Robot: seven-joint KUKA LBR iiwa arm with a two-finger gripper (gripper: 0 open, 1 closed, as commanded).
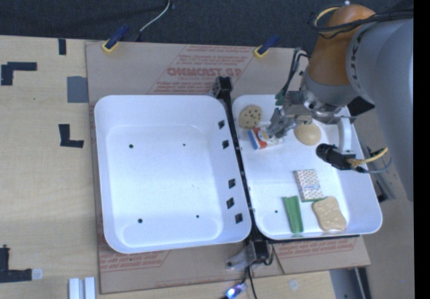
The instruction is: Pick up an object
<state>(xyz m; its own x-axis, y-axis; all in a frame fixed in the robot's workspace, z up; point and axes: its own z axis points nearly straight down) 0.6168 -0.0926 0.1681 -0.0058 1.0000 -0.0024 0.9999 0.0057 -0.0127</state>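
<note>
My gripper [277, 128] hangs low over the back of the right bin [349, 187], its tip right at a small red, white and blue object [259, 139]. A round tan cookie-like disc [250, 115] lies just left of it. A tan roundish lump [308, 134] sits just right of the gripper. Toward the front of that bin lie a patterned rectangular packet [308, 184], a green stick [293, 214] and a beige bread-like piece [329, 214].
The left bin [114, 150] stands beside the right one, with black clips along the shared wall [232, 156]. Both rest on a cardboard sheet [195, 72] held by blue and yellow clamps. A black cable [158, 9] runs off at the back.
</note>
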